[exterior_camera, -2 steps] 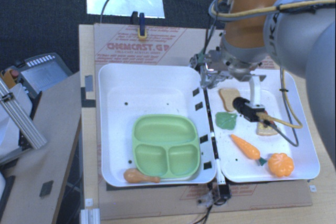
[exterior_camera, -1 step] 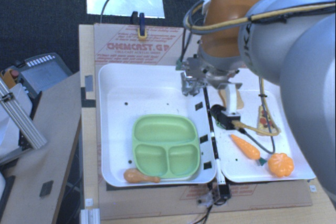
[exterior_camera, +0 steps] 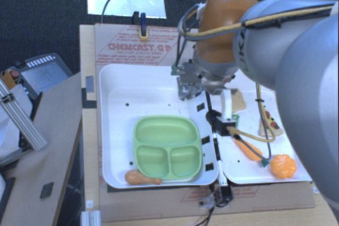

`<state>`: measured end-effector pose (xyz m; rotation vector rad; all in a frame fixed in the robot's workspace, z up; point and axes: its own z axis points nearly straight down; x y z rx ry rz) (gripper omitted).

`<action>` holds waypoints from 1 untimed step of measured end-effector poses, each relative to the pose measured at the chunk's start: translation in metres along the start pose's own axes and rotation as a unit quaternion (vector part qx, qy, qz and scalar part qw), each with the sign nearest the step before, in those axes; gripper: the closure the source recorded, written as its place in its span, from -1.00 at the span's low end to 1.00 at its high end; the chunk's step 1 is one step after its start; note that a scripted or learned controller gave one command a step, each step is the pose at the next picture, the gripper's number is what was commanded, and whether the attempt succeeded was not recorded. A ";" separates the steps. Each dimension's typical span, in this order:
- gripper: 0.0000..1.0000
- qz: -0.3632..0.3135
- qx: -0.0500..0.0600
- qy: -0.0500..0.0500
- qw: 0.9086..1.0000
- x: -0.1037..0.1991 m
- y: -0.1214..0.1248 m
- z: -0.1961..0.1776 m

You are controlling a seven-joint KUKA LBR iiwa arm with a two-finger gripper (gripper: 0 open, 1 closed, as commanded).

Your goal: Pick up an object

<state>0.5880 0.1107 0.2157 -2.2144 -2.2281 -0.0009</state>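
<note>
Camera view looks down at a slant on two shallow white bins placed side by side. Inside the left bin [exterior_camera: 114,114] a light green divided plate [exterior_camera: 167,146] with three compartments lies flat toward the bin's 5 o'clock corner; all three compartments hold nothing. A tan toy chicken drumstick [exterior_camera: 141,178] lies on the bin floor just beside the plate, at the plate's 7 o'clock edge. It seems to touch the rim, but I cannot tell this surely.

In the right bin [exterior_camera: 249,174] an orange round fruit toy, probably a tangerine [exterior_camera: 283,165], sits near the bin's 5 o'clock corner. From the fruit's 10 o'clock side comes a toy carrot [exterior_camera: 248,148], its green end near the fruit. At 12 o'clock in this bin a tan flat piece like toast [exterior_camera: 238,100] is partly covered by the arm, and a small flat item with red spots [exterior_camera: 271,121] at 3 o'clock is cut by the arm too, so I cannot name it.

The grey arm [exterior_camera: 288,45] fills the upper right and hides a large part of the right bin. The gripper [exterior_camera: 189,88] hangs over the left bin near its 1 o'clock corner, above the bare floor and well apart from the plate. Its fingers are dark and blurred, so whether they are open or closed I cannot tell; nothing is visible between them.
</note>
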 end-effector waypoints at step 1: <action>-1.00 0.001 0.000 0.000 1.000 -0.001 0.000 0.000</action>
